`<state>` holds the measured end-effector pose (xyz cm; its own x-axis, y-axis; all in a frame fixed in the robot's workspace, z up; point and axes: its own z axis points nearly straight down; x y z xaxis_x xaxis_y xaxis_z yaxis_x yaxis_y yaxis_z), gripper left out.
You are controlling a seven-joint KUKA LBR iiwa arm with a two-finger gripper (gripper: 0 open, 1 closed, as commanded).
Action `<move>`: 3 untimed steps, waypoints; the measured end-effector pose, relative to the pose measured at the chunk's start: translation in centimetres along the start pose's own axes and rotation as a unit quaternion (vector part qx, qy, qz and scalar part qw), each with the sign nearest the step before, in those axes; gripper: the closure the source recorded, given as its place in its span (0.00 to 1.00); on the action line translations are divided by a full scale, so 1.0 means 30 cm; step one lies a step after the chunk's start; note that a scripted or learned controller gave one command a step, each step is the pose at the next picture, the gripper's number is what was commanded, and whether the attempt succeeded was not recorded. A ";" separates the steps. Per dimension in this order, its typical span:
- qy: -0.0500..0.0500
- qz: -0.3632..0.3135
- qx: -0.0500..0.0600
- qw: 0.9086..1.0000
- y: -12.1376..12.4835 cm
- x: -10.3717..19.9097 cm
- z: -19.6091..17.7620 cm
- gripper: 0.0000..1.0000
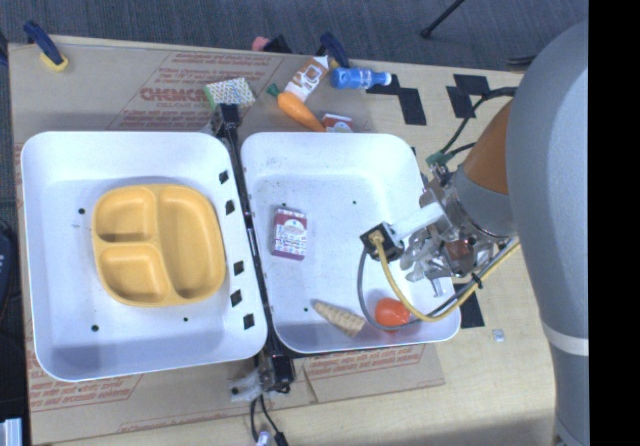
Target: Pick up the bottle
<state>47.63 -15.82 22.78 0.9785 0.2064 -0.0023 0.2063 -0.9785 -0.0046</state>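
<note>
Two bottles lie on the bench behind the right bin: a small blue bottle and a white bottle with an orange label. Both are outside the bins, near the back edge of the cardboard. My gripper hangs low over the right side of the right bin, just above a small orange ball. It is far from both bottles, and nothing shows in it. A yellow cable loops below the wrist.
A carrot and a small red-and-white item lie by the bin's back rim. The right bin holds a red-and-white packet and an ice-cream cone. A yellow divided plate sits in the left bin. A green sponge lies behind.
</note>
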 end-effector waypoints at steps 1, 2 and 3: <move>-0.001 -0.033 0.001 0.999 -0.106 0.021 0.007 1.00; -0.001 -0.009 0.000 1.000 -0.083 0.016 -0.009 1.00; -0.002 -0.004 0.001 1.000 -0.070 0.012 0.042 1.00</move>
<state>47.55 -13.70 21.54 0.9767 0.2145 -0.0053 0.2145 -0.9767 -0.0062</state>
